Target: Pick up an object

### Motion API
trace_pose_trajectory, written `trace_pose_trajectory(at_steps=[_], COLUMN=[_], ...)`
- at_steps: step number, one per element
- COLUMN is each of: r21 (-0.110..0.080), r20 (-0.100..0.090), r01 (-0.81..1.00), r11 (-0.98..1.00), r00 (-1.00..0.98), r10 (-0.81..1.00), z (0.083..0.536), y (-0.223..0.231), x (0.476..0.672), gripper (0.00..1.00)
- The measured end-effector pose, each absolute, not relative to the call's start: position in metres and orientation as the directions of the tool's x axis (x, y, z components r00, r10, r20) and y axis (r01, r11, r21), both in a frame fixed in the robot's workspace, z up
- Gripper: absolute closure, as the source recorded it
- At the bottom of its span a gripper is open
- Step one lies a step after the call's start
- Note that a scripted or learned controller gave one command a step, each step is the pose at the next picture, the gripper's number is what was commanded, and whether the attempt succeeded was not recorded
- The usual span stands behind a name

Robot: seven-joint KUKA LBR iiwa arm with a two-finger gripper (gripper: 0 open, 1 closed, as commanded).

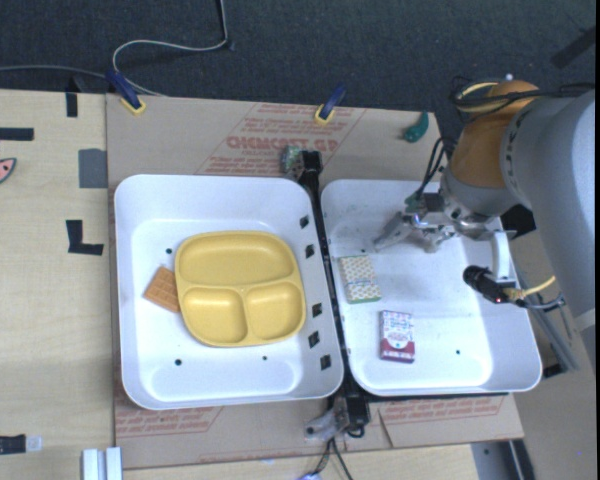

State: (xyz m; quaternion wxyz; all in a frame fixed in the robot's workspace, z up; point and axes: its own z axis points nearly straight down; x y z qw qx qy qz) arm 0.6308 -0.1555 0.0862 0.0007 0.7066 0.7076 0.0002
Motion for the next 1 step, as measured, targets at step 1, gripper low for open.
trace_pose_trajectory(at_steps=[1], r21=[0.005], r20=[-0.002], r01=[1.000], r11=[0.002], r00=[-0.002], r10=[1.000], z=[0.0967], y=[-0.1558], x=[0.6317], gripper=[1.00])
